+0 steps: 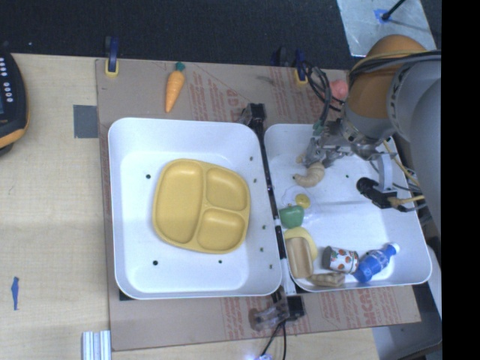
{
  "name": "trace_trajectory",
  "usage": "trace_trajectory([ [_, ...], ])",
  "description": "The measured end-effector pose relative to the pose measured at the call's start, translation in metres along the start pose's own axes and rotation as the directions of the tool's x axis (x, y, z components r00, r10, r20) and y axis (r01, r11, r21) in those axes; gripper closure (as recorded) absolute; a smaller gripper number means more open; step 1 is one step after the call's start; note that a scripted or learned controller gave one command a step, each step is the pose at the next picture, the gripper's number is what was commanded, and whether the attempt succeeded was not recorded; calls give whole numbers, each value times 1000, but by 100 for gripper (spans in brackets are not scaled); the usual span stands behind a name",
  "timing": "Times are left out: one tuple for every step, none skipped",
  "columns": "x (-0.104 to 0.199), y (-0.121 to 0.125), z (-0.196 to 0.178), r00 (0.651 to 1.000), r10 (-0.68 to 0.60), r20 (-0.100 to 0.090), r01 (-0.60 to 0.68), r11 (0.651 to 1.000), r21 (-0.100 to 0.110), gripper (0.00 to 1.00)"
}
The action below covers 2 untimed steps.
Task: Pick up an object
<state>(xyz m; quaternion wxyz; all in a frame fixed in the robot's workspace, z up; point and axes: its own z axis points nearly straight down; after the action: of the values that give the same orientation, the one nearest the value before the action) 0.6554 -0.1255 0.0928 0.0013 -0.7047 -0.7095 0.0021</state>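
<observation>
Hovering low over the far part of the right bin (420, 272), claw (319, 150) sits just above a pale curved piece (310, 176). Piece lies toward the bin's near edge from the claw, long axis slanting across. Grip state: cannot tell.

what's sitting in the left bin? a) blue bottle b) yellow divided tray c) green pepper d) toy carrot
b: the yellow divided tray lies in the left bin, while the blue bottle is in the right bin and the toy carrot lies outside both.
</observation>
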Motion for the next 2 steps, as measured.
trace_trajectory([
  [-16, 1, 0, 1000, 5, 0, -5, 1000, -4, 100],
  [7, 1, 0, 1000, -1, 0, 1, 1000, -1, 100],
])
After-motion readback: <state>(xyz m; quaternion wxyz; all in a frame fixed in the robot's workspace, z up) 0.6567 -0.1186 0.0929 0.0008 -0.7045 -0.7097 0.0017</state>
